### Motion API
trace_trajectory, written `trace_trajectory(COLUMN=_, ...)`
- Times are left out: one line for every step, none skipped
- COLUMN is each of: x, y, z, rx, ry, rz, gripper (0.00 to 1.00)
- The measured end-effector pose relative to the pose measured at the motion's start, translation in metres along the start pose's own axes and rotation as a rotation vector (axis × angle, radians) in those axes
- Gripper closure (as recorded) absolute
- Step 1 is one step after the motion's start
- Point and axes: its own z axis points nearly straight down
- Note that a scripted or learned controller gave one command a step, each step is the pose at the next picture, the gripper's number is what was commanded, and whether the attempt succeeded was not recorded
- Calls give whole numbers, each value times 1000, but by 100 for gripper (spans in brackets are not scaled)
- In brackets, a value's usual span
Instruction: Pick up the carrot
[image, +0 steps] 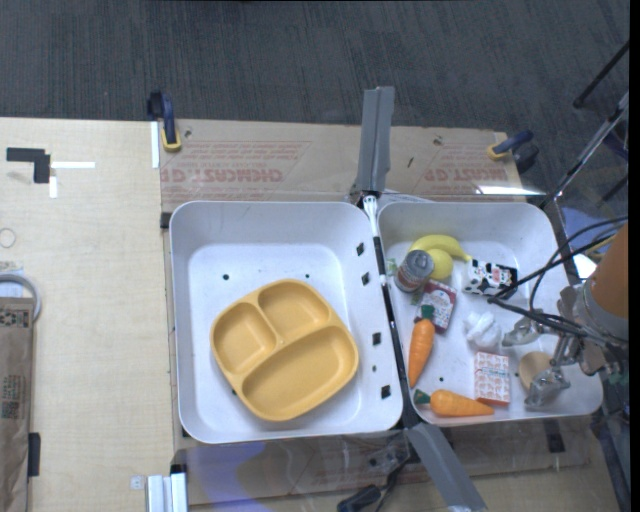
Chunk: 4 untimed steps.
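Gripper (548, 385) sits low over right bin's (545, 222) right side, near front right corner; finger opening cannot be made out, nothing visibly held. Arm (612, 290) enters from right edge, cables trailing across bin.

Two carrots in right bin. Upright carrot (421, 350) lies along bin's left wall, tip toward front, green top up by the red packet (439, 303). Second carrot (459, 404) lies flat along front wall, green end at left, just below the small orange-and-white carton (491, 377). Both well apart from gripper, second one nearer.

Around them: banana (440, 246) at back, small can (415, 268) just beside it, black-and-white cow-print item (490, 276) to the right, crumpled white piece (482, 327) mid-bin, tan round thing (535, 365) touching gripper area.

Left bin (190, 300) holds yellow divided plate (284, 347), three compartments, tilted diagonal. Cardboard sheet (260, 160) behind bins, clamps at its back corners.
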Motion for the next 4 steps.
trace_trajectory(x=-17, y=-1, z=-158, rx=1, ry=-2, rz=-3, gripper=0)
trace_trajectory(x=-19, y=-1, z=-167, rx=0, ry=-8, rz=-1, gripper=100)
trace_trajectory(x=-64, y=8, z=-232, rx=1, ry=-4, rz=-105, gripper=100)
trace_trajectory(x=-130, y=16, z=-250, rx=1, ry=-4, rz=-171, gripper=100)
